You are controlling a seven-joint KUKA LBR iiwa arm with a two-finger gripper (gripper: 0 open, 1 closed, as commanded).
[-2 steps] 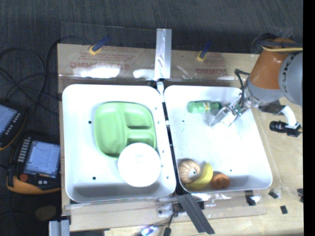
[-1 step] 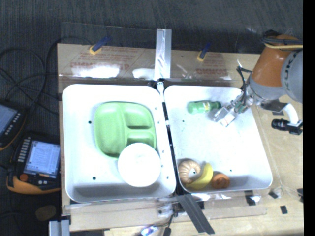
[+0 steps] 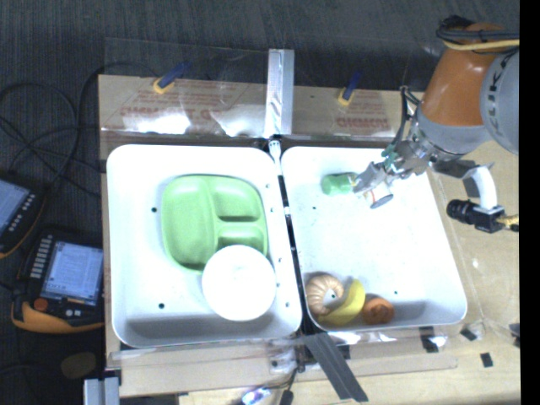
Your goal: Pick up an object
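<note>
Two white bins [image 3: 118,226], one green divided tray [image 3: 211,218], one white bowl [image 3: 240,283], one gripper [image 3: 371,184] by one small green object [image 3: 339,183] in the right bin, jaw state unclear, shell [image 3: 322,291], banana [image 3: 348,302], possibly an orange fruit [image 3: 379,310], no readable writing.

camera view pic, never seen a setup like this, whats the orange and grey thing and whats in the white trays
The orange and grey thing is a robot arm reaching in from the right. This single camera looks down on the bench at a slant. The arm's end effector hangs over the right bin, beside a small green object; I can't tell whether it grips anything. At that bin's near edge lie a shell-like piece, a banana and a small orange item. The left bin holds a green divided tray with a white round dish overlapping its corner.
</note>
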